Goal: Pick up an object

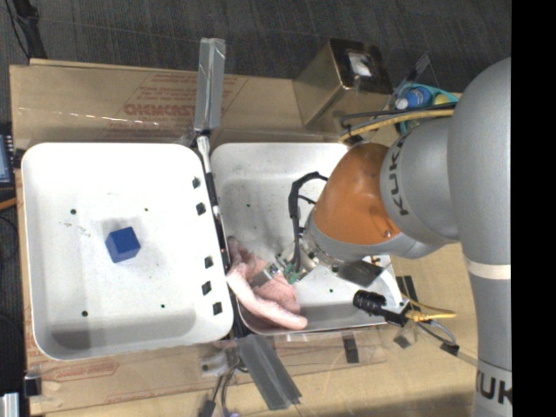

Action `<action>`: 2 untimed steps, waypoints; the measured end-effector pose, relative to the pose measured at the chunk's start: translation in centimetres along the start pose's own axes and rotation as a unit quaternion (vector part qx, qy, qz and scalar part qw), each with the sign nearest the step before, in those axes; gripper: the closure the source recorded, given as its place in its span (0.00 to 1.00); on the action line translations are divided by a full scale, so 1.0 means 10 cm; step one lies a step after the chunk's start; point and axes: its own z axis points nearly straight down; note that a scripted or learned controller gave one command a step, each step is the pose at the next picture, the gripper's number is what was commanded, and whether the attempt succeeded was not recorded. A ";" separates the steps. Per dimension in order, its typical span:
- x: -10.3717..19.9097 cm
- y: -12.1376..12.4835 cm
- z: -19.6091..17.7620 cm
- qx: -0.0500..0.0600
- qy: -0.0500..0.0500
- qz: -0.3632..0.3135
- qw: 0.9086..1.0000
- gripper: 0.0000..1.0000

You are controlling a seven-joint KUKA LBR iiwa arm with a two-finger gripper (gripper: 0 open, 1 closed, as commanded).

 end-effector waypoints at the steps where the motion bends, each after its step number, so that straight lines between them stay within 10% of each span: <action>1: 0.00 0.01 -0.08 0.001 0.002 -0.002 1.000 1.00; 2: 0.09 0.74 -1.00 0.000 -0.001 0.082 0.997 1.00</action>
